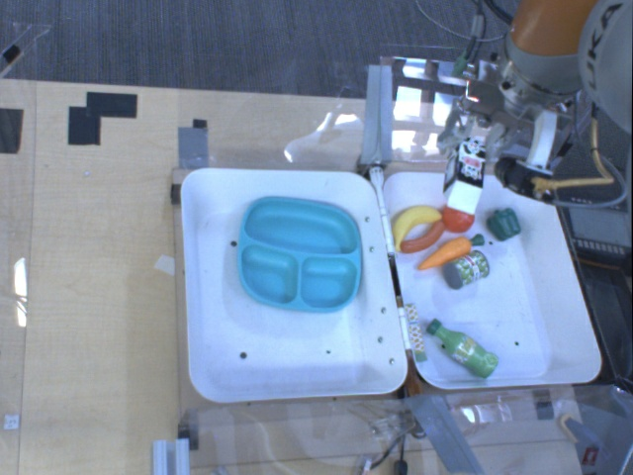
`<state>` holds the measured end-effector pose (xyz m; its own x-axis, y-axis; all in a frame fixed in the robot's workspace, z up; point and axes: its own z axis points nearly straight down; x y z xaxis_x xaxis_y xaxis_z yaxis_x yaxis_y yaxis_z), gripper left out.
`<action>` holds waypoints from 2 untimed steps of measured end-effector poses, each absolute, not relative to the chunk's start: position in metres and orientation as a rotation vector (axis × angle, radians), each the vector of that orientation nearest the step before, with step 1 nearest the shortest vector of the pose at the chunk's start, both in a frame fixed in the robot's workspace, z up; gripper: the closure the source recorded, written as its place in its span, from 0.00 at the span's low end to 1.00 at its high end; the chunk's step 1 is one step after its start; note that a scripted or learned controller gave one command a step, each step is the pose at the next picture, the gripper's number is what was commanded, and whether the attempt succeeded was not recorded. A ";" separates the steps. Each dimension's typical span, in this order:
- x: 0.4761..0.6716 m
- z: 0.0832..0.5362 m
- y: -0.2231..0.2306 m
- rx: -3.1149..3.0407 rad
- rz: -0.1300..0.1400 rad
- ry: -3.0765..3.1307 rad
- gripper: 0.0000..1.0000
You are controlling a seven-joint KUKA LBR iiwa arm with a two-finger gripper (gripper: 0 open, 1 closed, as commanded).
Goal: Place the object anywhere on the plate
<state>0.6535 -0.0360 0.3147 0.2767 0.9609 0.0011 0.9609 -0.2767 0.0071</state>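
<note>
The gripper [473,151] hangs over the far edge of the right bin [554,334], and its fingers pinch the top of a small carton [465,178] that has a black-and-white top, a red band and a white lower half. The carton hangs upright, its bottom end just above the toys near the far side of that bin. The grey arm [593,28] with its orange band comes in from the far right corner of the bench [89,295].

In the right bin, close to the divider between the bins, lies a banana [413,220] with a red sausage [423,236] curled against it. Just beside them sits a tomato [457,220], partly behind the carton's lower end. A carrot [445,252] lies slantwise below the tomato, and a small grey can [466,269] rests near the carrot's tip. A green pepper [503,224] sits apart, toward the bin's right edge. A green bottle [463,349] lies on its side near the bin's near edge.

The left bin [213,354] bears the blue plate [299,252], a tray with three compartments, lying about in its middle, well apart from the carton.
</note>
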 end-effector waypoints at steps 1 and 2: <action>0.597 0.307 0.002 2.137 0.006 2.298 1.00; 0.599 0.319 0.019 2.123 0.008 2.310 1.00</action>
<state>0.5988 0.0193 0.3190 -0.0840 0.9965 0.0003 0.9964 0.0840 0.0063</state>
